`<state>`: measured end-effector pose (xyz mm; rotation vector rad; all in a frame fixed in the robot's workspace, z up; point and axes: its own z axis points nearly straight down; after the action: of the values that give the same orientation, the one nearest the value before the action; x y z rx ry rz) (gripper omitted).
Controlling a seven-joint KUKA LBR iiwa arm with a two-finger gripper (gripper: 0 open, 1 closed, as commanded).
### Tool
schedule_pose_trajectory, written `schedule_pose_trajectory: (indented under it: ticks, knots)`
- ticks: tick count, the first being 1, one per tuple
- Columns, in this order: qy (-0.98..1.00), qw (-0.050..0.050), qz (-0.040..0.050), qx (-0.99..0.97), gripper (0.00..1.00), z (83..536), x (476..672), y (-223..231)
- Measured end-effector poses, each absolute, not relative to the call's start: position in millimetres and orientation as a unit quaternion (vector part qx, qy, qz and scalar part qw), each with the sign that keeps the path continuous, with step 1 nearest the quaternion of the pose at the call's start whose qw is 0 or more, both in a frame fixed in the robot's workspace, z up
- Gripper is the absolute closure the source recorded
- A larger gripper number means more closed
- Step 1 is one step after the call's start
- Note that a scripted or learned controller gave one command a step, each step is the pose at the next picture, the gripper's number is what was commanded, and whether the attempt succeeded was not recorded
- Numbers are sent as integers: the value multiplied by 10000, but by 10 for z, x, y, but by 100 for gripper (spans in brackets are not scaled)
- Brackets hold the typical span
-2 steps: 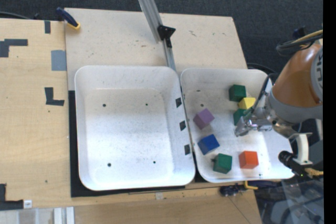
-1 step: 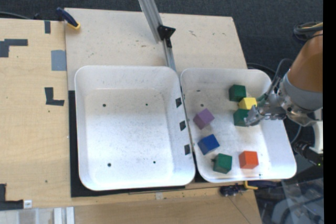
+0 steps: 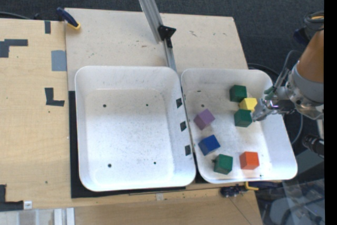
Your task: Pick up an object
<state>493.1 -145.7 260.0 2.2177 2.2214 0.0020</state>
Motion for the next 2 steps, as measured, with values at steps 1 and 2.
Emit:
schedule_pose_trajectory:
  ticks: [1, 2]
  knots:
    - [7087, -6, -4, 7056, 100, 2560, 5070, -1054]
    - [7094, -14, -4, 7048, 100, 2463, 5216, -447]
